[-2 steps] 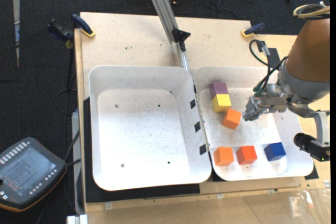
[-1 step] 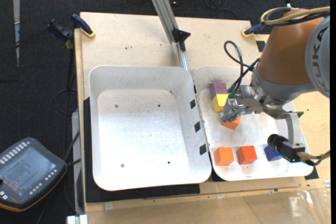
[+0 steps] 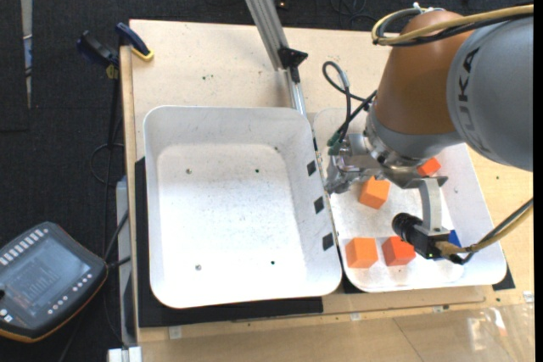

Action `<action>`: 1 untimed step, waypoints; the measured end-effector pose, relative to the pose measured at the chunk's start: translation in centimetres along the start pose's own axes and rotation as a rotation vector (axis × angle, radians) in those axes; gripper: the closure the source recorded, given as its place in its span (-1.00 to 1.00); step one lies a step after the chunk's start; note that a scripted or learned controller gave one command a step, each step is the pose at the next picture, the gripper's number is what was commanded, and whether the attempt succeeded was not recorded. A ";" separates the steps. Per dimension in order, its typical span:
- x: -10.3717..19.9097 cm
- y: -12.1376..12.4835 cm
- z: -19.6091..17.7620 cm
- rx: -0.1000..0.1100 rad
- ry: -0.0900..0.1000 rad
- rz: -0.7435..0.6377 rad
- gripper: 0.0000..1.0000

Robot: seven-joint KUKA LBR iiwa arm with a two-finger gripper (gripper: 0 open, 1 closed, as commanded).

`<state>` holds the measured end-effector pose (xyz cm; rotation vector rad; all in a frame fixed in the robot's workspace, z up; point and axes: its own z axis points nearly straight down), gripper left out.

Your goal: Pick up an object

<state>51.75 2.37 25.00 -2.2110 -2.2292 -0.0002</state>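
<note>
Several blocks lie in the right bin (image 3: pixel 488 267). An orange block (image 3: pixel 373 193) sits near the bin's middle. Another orange block (image 3: pixel 362 252) and a red-orange block (image 3: pixel 397 251) rest side by side near the front rim. A small blue piece (image 3: pixel 450 239) lies further right, and part of an orange block (image 3: pixel 429 167) peeks out from under the arm. My gripper (image 3: pixel 345 171) hangs low over the left part of this bin, just left of and above the middle orange block. The big wrist hides much of the bin's back half.
The left bin (image 3: pixel 170 131) stands beside the right one, and their rims meet near my gripper. A slanted aluminium pole (image 3: pixel 259 0) rises behind the bins. A blue and yellow clamp (image 3: pixel 127 42) grips the bench's back left corner. A control pendant (image 3: pixel 42 280) lies off the bench at lower left.
</note>
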 end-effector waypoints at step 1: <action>5.8 -0.6 1.5 0.003 0.000 0.000 1.00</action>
